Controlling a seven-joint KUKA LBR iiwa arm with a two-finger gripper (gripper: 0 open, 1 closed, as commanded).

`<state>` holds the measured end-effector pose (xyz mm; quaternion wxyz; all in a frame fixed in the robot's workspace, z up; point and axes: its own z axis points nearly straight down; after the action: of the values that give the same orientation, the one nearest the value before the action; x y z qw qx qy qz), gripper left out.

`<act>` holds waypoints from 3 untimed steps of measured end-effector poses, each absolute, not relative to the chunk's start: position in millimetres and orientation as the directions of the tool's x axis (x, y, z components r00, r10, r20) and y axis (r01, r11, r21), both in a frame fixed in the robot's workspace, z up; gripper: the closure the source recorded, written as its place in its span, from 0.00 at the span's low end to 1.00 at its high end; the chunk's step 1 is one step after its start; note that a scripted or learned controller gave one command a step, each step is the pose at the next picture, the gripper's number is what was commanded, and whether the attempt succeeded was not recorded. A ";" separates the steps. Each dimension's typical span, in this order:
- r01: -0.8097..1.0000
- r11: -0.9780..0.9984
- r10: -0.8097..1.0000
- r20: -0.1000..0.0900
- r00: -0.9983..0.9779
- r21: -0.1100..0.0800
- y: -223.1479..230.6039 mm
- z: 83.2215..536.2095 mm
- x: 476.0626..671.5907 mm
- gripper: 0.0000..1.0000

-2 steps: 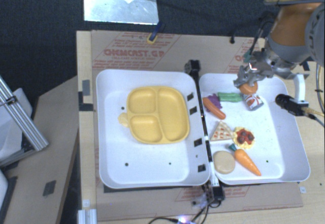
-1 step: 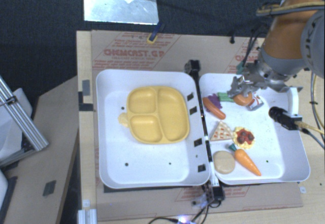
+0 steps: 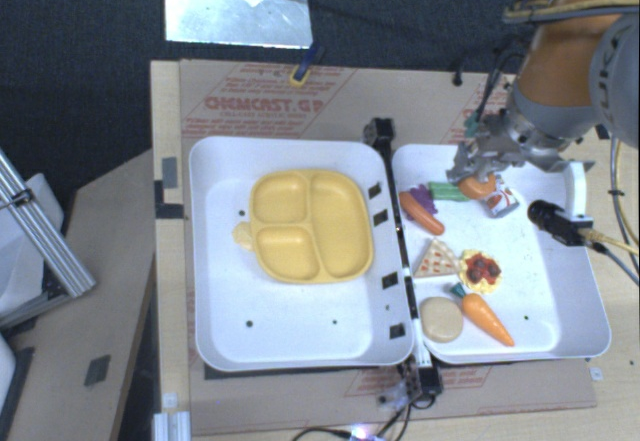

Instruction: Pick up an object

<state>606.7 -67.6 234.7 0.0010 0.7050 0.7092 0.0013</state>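
Toy foods lie scattered in the right bin (image 3: 590, 324), and the claw (image 3: 472, 169) hangs low near its far edge over a small orange piece (image 3: 478, 188), probably to grasp it, though I cannot tell how the claw is set.

Divided plate (image 3: 305, 226) in left bin (image 3: 215, 229); carrot (image 3: 487, 317) in right bin (image 3: 570, 289).
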 end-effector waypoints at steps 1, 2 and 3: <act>1.000 0.002 1.000 0.000 -0.002 0.000 -69.7 214.5 608.7 1.00; 1.000 0.004 1.000 0.000 -0.004 0.000 -63.0 217.3 601.7 1.00; 1.000 0.001 1.000 0.000 -0.001 0.002 -76.7 217.3 602.4 1.00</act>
<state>602.4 -76.7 217.3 0.0008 0.7068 0.7074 0.0007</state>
